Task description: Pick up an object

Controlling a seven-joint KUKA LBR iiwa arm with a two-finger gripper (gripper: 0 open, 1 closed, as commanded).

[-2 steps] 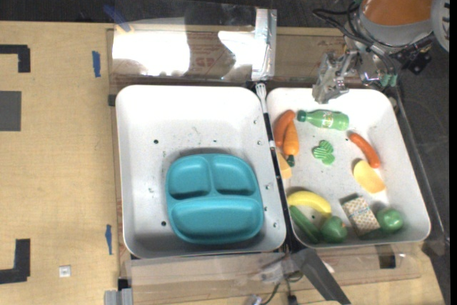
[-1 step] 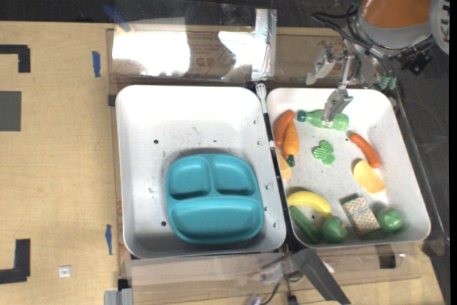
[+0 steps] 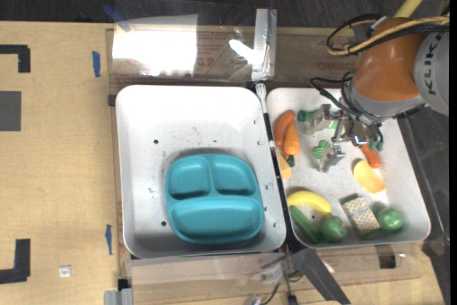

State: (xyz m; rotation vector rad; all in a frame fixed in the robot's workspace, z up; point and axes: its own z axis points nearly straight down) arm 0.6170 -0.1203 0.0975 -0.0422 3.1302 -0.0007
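My gripper [image 3: 333,146] hangs low over the upper middle of the right bin [image 3: 414,189], below the orange wrist band [image 3: 385,71]. Small green toy pieces [image 3: 321,150] lie right under and beside it, and another green piece [image 3: 308,116] sits just to its upper left. An orange carrot [image 3: 288,133] lies to its left along the bin wall. A smaller orange piece [image 3: 370,155] and a yellow lemon [image 3: 369,176] lie to its right. I see nothing clearly held.
Along the right bin's front lie a banana [image 3: 308,201], a green cucumber [image 3: 305,223], a green pepper [image 3: 333,228], a checkered block [image 3: 359,213] and a green ball [image 3: 390,219]. The left bin [image 3: 143,118] holds a teal divided tray [image 3: 213,198].
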